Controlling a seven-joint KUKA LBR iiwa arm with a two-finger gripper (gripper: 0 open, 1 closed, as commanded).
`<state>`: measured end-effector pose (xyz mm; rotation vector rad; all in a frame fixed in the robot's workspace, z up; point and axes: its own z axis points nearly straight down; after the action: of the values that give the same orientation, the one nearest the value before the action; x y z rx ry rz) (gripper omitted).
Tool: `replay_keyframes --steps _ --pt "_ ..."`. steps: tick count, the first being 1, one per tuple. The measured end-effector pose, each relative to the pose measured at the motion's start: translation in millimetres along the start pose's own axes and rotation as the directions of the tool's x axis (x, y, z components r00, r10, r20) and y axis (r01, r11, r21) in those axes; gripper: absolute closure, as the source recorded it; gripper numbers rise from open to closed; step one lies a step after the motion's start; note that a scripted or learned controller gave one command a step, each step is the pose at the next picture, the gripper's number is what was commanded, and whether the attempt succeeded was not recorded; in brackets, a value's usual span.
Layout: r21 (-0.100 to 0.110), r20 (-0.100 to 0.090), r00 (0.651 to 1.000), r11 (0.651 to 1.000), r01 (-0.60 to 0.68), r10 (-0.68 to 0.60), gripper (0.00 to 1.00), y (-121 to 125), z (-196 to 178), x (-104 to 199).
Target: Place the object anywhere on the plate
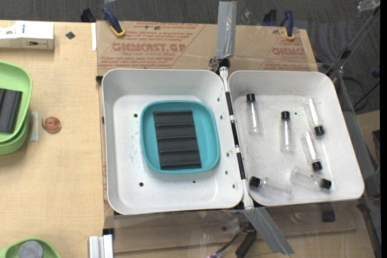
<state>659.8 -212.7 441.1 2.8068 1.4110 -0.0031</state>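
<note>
Nearest the camera, right of the teal plate (149,137) and across the seam between the two bins, two clear vials with black caps lie flat: one vial (269,186) closest to the seam, a second vial (309,180) beyond it, further from the plate. Nothing lifted yet, so by my read we're at the very start: the pick hasn't begun.

Level with the plate now. It sits in the middle of the left bin (121,190), carrying a black ribbed insert (176,139) and nothing else. To its right, in the right bin (338,93), more vials: the seam-side vial (252,113) is nearest the plate, a middle vial (285,131) is just past that, and two outer vials (312,151) (315,118) lie well away from the plate.

Whether the gripper is released or clenched, I cannot tell.

The next move, I'd say, wants a descent onto one vial lying apart from its neighbours. The seam-side one looks the cleanest target. Grip across the tube, because they're round and may roll, then carry it left over the seam.

Far behind the plate, a cardboard sheet (181,45) is clamped to the bench.
</note>
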Motion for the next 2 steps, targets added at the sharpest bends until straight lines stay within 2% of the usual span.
replay_keyframes --steps 1,2 --pt "0.002 0.001 0.999 0.999 -0.042 0.042 0.00 -1 131 1" --pt "0.001 0.001 0.999 0.999 -0.047 0.047 0.00 -9 12 1"
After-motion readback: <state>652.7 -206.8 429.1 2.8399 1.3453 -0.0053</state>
